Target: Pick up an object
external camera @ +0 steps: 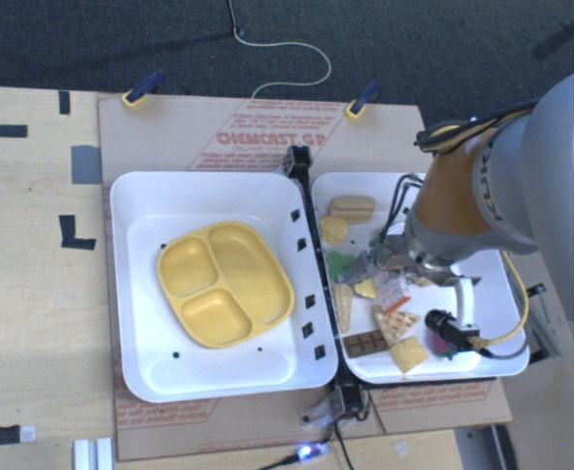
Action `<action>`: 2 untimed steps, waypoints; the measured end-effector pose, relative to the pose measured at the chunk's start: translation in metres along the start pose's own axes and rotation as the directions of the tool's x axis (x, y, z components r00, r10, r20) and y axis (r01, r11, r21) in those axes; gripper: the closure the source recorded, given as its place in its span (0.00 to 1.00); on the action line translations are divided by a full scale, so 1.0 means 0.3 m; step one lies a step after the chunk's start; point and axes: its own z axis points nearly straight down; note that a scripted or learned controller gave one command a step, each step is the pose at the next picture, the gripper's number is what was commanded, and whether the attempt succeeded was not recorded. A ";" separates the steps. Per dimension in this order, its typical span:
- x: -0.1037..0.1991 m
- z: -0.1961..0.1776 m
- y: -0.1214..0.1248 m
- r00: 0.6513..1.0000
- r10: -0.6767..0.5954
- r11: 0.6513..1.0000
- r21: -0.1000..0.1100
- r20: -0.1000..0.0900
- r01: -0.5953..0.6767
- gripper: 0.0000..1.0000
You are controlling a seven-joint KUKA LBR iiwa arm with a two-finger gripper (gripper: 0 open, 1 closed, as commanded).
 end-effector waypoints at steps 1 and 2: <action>0.001 -0.039 -0.001 1.000 0.000 1.000 0.001 -0.001 0.000 1.00; -0.022 -0.215 -0.028 1.000 0.002 1.000 -0.005 0.000 -0.002 1.00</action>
